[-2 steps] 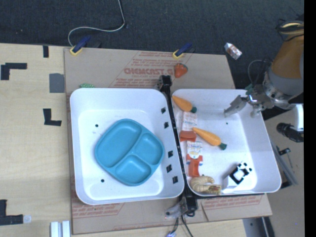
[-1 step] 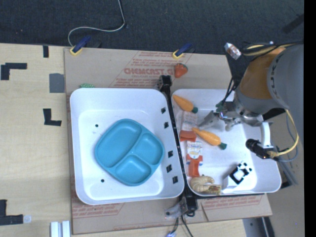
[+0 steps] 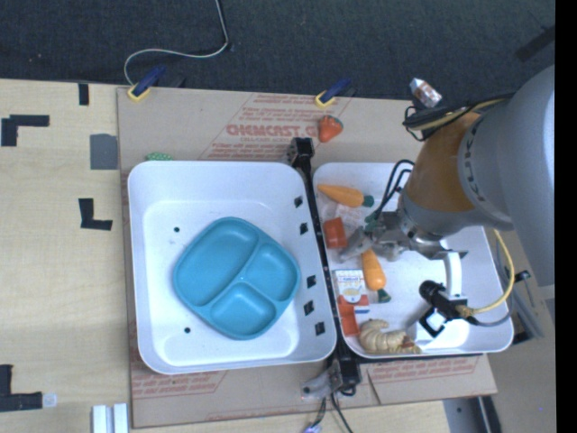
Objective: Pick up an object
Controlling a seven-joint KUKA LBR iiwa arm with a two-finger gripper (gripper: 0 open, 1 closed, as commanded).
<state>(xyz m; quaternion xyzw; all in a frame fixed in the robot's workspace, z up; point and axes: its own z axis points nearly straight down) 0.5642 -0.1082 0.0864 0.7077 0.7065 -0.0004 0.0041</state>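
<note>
Reaching: the grey arm (image 3: pixel 491 165), with its orange band above the wrist, leans in from the right and down into the right-hand white bin (image 3: pixel 491 242), placing the tool among the loose items.
Gripper: the gripper (image 3: pixel 368 234) sits low over the left half of that bin; whether it is open or closed cannot be told.
Nearest candidate: a toy carrot (image 3: pixel 374 270) lies just below the gripper, close enough to be the likely target.
Second candidate: a larger carrot (image 3: pixel 341 194) lies just above the gripper, along the bin's upper wall.
Third candidate: a red-orange piece (image 3: pixel 334 234) lies just to the gripper's left, beside the divider.
Other contents: a small printed packet (image 3: pixel 350 284) and a croissant-like pastry (image 3: pixel 383 336) lie further below the gripper.
Left bin: well to the gripper's left, the left-hand white bin (image 3: pixel 149 242) holds a blue divided plate (image 3: pixel 236 278).
Outside the bins: a strawberry-like toy (image 3: pixel 330 129) lies on the cardboard (image 3: pixel 225 129), above the gripper.
Status: judged as approach; nothing is seen held.
</note>
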